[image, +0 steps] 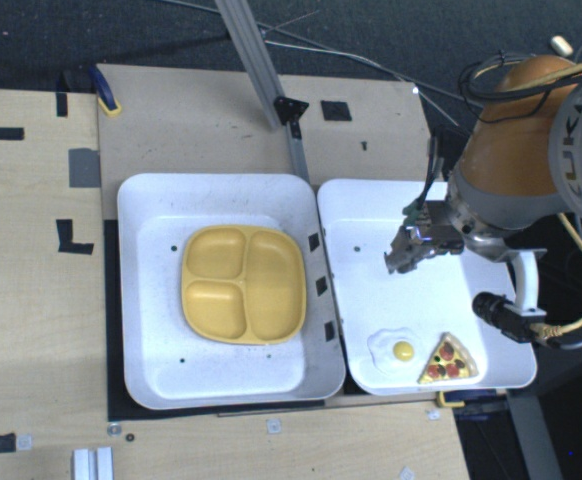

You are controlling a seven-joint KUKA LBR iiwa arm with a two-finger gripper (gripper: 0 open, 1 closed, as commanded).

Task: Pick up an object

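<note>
In the right bin (361,218), a toy fried egg (394,349) and a toy pizza slice (449,359) lie side by side near the front wall. My gripper (408,252) hangs over the middle of that bin, well behind the egg and the pizza slice. Nothing shows between its dark fingers, and whether they are spread or closed is hard to make out from this angle. The left bin (151,208) holds a yellow divided plate (243,283) lying flat at its centre.
A slanted metal post (256,48) stands behind the bins, with cables trailing across the dark floor. The arm's orange and grey body (521,148) overhangs the right bin's right side. A blue and yellow clamp (105,92) sits at the bench's back left corner.
</note>
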